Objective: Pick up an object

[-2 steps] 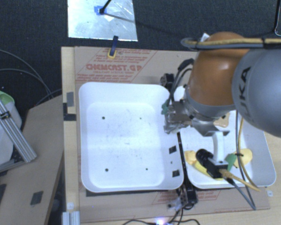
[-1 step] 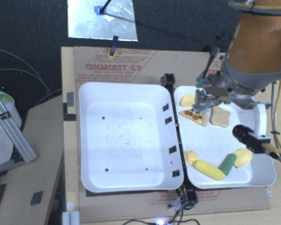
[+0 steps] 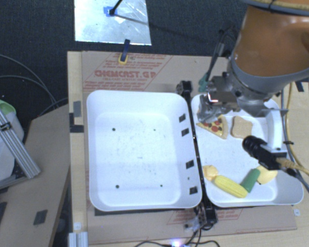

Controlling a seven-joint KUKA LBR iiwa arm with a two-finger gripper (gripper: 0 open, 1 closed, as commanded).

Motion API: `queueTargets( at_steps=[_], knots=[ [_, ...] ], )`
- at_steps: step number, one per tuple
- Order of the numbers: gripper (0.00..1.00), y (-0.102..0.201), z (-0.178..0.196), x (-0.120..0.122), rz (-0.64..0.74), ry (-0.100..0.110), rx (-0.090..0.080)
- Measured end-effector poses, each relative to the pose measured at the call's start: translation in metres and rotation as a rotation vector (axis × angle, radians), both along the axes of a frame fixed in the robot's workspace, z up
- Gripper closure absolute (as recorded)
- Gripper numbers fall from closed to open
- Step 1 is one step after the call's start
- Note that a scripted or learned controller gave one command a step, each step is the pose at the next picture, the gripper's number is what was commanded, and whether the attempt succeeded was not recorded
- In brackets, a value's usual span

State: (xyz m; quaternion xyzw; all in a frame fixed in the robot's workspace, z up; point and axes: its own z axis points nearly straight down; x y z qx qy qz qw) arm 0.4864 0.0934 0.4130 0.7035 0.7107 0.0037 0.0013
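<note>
In the right bin lie several toy foods. A pizza slice rests near the bin's upper left, with a tan bread slice to its right. Along the front lie a yellow corn cob, a small yellow piece, a green piece and a pale yellow piece. My gripper hangs over the bin's upper left corner, just above the pizza slice. The arm's grey wrist covers its fingers.
The left bin sits beside the right one, split from it by a black clipped divider. A black cylinder on the arm overhangs the right bin. A metal frame stands at the far left.
</note>
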Motion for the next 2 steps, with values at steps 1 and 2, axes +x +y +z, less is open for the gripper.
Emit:
queueTargets(
  at_steps=[1, 2],
  knots=[
    [1.00, -0.056, -0.048, 0.001, -0.014, 0.007, -0.005],
    [1.00, -0.045, -0.017, 0.001, -0.006, 0.002, -0.002]
  ],
)
